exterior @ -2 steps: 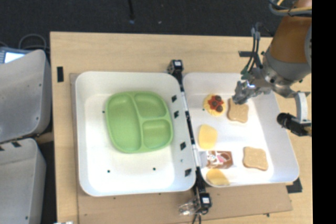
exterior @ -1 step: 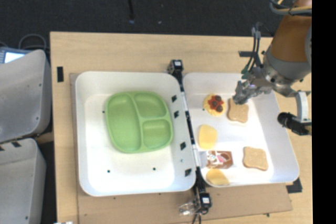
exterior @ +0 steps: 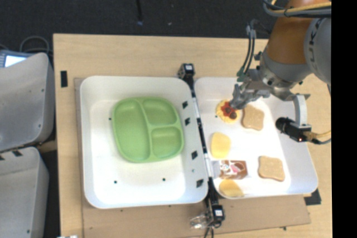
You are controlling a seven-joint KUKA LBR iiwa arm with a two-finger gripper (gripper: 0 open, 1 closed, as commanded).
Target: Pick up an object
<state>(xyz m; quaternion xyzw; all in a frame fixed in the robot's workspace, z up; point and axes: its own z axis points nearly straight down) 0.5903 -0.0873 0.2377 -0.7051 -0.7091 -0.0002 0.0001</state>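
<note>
In the right bin [exterior: 295,173] lie several food items: a small red and yellow piece [exterior: 227,111], a toast slice [exterior: 253,118], a yellow round piece [exterior: 220,144], a brown packet [exterior: 232,168], a second toast slice [exterior: 271,168] and a pale yellow piece [exterior: 231,188]. My gripper [exterior: 239,100] reaches down from the arm at the right, its tip just above the red and yellow piece and beside the upper toast slice. The wrist hides how its tip meets the piece.
The left bin [exterior: 95,175] holds a green divided tray [exterior: 148,128]. A black clip [exterior: 186,70] sits at the top of the divider between the bins. A black part on a cable [exterior: 290,127] hangs over the right bin's right side.
</note>
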